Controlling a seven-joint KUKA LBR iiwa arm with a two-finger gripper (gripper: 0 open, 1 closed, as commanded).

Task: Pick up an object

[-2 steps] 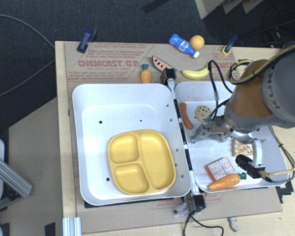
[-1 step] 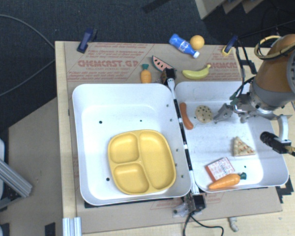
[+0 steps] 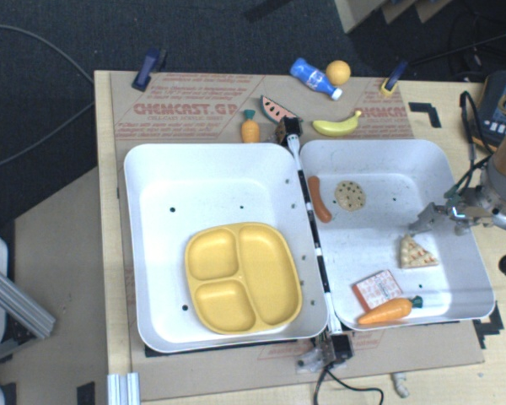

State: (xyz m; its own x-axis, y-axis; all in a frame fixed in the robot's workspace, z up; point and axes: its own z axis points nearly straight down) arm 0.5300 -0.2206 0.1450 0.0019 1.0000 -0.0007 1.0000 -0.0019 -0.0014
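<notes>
Pizza slice, tan and speckled, lies in your right bin, its tip pointing up toward the pincer just above it. You see the pincer's fingers apart, holding nothing; the carrot lies below the slice.

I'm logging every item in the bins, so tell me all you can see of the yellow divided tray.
The yellow divided tray is a rounded-corner plate that looks like matte plastic, with three compartments: one upper left, one lower left, and one long one down its right side, split by raised ridges. It lies flat, turned slightly askew, in the near right part of the left bin, resting on the bin's floor. No food sits in any compartment, and nothing else touches it.
</notes>
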